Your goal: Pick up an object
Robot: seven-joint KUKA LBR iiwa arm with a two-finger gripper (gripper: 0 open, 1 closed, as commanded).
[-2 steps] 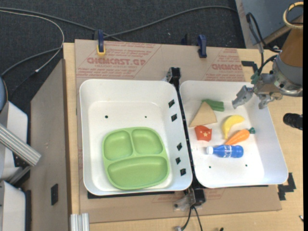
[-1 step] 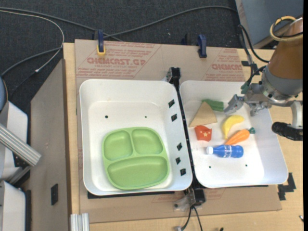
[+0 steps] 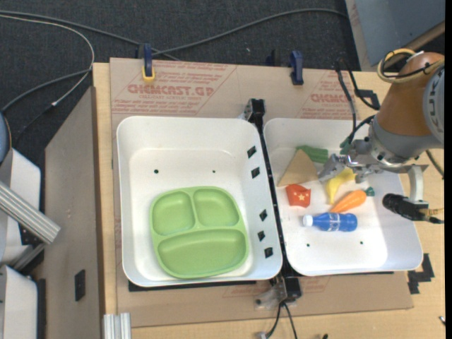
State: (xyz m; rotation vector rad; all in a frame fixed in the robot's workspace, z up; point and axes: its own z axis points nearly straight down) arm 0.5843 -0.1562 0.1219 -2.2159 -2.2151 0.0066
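Note:
The right bin holds a small red block, a blue bottle lying on its side, an orange carrot, a yellow piece, a tan wedge and a green piece. My gripper hangs low over the upper middle of this bin, just above the yellow piece and right of the tan wedge. The grey wrist covers the bin's upper right corner. Whether the gripper touches the yellow piece is unclear.
A green divided plate lies in the left bin, toward its front. A black ridge separates the two bins. Blue and yellow clamps hold the cardboard at the back. A black part juts over the right bin's right side.

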